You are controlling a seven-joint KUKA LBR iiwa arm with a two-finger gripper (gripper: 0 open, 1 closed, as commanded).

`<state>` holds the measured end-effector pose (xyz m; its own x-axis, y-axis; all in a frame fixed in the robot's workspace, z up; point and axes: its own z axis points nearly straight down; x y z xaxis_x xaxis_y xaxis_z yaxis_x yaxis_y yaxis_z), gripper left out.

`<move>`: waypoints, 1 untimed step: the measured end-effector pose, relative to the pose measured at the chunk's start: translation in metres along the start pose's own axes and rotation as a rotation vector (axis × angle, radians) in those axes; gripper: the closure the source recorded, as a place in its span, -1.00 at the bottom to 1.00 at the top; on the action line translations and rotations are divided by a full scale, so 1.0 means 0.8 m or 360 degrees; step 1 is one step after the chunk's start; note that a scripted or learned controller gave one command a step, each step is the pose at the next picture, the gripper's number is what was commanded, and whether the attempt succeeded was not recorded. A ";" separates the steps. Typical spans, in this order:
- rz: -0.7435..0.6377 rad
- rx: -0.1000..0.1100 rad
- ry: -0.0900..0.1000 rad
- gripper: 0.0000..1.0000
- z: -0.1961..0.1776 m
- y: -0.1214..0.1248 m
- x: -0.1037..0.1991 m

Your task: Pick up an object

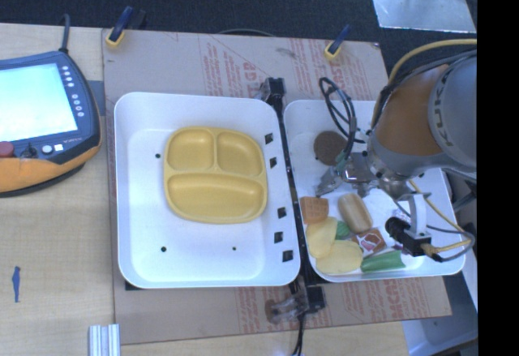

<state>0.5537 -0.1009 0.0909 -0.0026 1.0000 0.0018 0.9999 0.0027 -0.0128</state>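
In the right bin (304, 115) lies a heap of toy food: a tan bread piece (315, 208), a beige roll (354, 211), yellow pieces (331, 247), a green piece (381, 261), a red-and-white piece (371, 242) and a brown round disc (328, 146). My gripper (347, 176) hangs low over the bin's middle, just above the roll and right of the disc. The grey and orange arm (418, 119) covers the bin's right half. Nothing can be seen held between the fingers.
The left bin (138, 208) holds a yellow sectioned plate (216, 173). A teach pendant (40, 115) with a screen lies at the bench's left. Black cables (340, 107) loop over the right bin's far end. Clamps sit along the divider between the bins.
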 end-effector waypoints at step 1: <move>0.0000 -0.0026 -0.0008 -1.00 -0.013 0.071 -0.052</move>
<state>0.6109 -0.1423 0.1005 -0.0025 1.0000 -0.0032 1.0000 0.0025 0.0036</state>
